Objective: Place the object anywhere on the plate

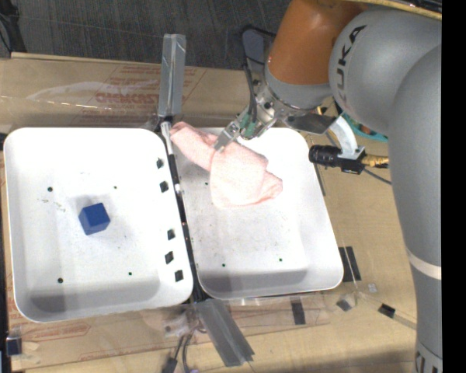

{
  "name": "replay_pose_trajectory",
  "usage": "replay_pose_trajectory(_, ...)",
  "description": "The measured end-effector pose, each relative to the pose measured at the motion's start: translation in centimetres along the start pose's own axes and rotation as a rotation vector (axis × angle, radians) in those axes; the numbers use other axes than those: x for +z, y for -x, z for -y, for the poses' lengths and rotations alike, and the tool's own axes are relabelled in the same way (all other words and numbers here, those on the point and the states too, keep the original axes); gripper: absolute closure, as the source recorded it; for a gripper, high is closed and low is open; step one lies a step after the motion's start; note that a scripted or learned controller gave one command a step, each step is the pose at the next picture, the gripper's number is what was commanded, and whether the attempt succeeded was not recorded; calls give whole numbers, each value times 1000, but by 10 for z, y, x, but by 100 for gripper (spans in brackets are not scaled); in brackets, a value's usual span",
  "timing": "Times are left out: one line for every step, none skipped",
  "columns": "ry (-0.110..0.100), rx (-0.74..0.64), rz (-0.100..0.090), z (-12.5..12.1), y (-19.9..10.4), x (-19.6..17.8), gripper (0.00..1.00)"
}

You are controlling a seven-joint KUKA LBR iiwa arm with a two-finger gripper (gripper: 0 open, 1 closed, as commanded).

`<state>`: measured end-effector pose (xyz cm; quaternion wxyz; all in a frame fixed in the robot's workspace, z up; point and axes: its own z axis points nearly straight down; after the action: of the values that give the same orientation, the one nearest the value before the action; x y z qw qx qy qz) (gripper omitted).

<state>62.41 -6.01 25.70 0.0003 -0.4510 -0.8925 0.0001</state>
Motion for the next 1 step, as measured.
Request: replay_pose_trajectory(-3,-8,-2,-2,-2,26,100)
